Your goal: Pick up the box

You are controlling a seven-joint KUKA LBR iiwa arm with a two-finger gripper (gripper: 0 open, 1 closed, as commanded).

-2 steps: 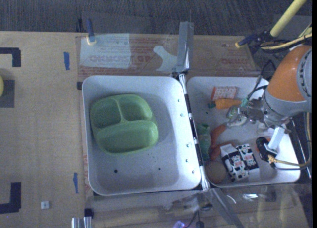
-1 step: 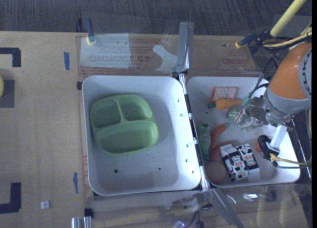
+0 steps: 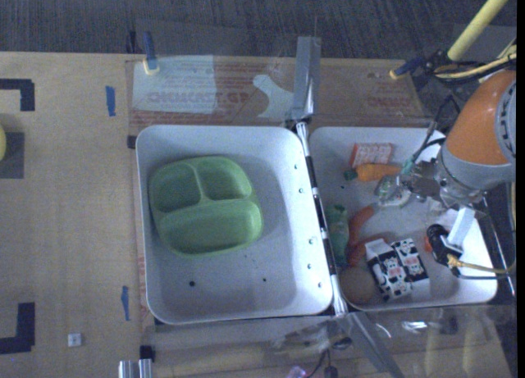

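Seemingly mid-approach, the scene was recorded from above the counter. At the left, a green divided tray was seen lying alone in the left bin. In the right bin, a green bottle and a red pepper were laid near the dividing wall, with a round brown item at the near corner. The box, patterned black and white, was found toward the near edge, just beside that brown item. A small orange-and-white carton and a carrot were placed at the far side. The gripper was held close to the carrot, apart from the box; whether it was open or closed could not be told. No grasp was yet made, it was judged: the arm would need to be brought nearer the bin's front edge and lowered over the box.
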